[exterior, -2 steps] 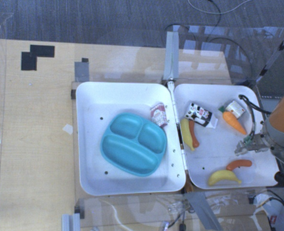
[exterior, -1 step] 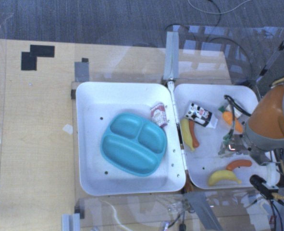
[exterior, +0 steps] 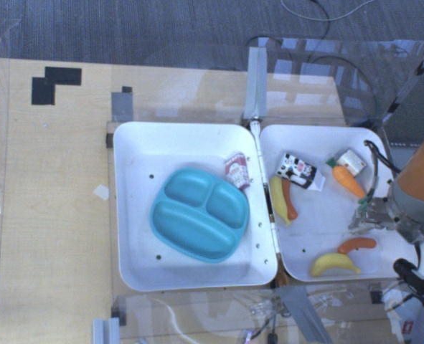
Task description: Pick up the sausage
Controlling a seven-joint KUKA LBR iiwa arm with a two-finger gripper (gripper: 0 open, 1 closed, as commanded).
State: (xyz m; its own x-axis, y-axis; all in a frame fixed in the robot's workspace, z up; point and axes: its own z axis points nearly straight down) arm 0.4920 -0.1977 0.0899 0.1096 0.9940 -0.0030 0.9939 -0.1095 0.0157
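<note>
Camera view from above: a pale wooden bench [exterior: 61,192] is seen bearing two shallow white bins side by side. The left bin [exterior: 136,264] is taken up mostly by a blue divided plate [exterior: 199,213], set at a slight tilt to the bin's walls. The right bin [exterior: 319,221] is entered from the right by the grey arm [exterior: 421,181], whose orange band is seen at the picture's edge.

The gripper [exterior: 368,219] is held low over the right part of the right bin, just above the sausage; whether it is wide or narrow cannot be told, and nothing is seen held in it.

One banana [exterior: 333,265] lies near the front wall of the right bin. A second banana [exterior: 278,201] lies along the wall shared by the two bins. A carrot [exterior: 349,182] is placed near the back right, with a small white box [exterior: 353,160] touching its leafy end.

The sausage [exterior: 357,244], reddish orange, lies flat just behind the front banana and just below the gripper, apart from it. A second reddish sausage [exterior: 290,201] lies against the banana at the shared wall. A black and white carton [exterior: 298,170] is seen just behind that pair. A small red and white packet [exterior: 237,170] rests at the plate's back edge in the left bin.
</note>
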